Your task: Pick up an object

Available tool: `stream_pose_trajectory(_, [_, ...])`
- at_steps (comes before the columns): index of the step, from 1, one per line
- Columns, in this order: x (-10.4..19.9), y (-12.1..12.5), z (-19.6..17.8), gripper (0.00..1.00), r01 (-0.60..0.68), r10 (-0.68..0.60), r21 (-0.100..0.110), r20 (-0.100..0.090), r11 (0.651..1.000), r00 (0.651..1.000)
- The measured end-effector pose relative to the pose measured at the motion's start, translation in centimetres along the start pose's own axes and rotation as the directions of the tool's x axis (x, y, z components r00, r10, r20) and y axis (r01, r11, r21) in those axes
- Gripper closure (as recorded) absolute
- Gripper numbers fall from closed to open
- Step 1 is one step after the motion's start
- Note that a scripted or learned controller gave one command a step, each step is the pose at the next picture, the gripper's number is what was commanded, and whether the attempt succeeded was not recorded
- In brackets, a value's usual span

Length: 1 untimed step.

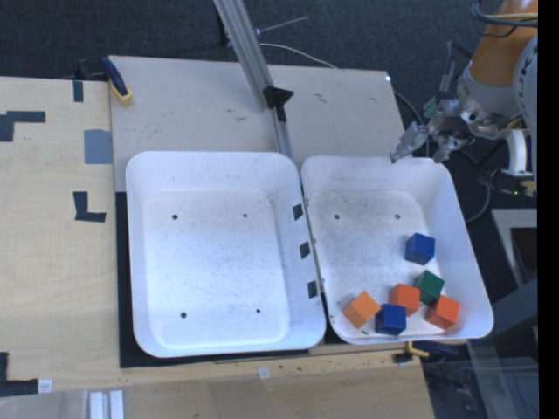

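Observation:
Several small cubes lie in the right bin [349, 190]. A blue cube [420, 248] sits alone toward the bin's right side. Along the near edge cluster an orange cube [362, 308], a second blue cube [390, 319], an orange-red cube [404, 298], a green cube [430, 285] and another orange-red cube [444, 312]. My gripper [423, 147] hangs above the far right corner of this bin, well away from the cubes. Its two fingers are spread apart with nothing between them.
The left bin [144, 234] stands beside the right one. A slanted aluminium post [249, 51] rises behind the bins. A blue and yellow clamp [116, 79] lies at the bench's far left corner. Cables trail near the arm at the right.

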State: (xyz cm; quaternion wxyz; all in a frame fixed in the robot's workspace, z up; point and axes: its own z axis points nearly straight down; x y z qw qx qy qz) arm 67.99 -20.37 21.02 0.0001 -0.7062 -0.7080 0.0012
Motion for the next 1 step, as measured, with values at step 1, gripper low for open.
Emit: stream_pose_trajectory(1, [-0.47, -7.55, 12.18, 0.0, -0.003, 0.003, 0.01, -0.004, 1.0, 1.0])
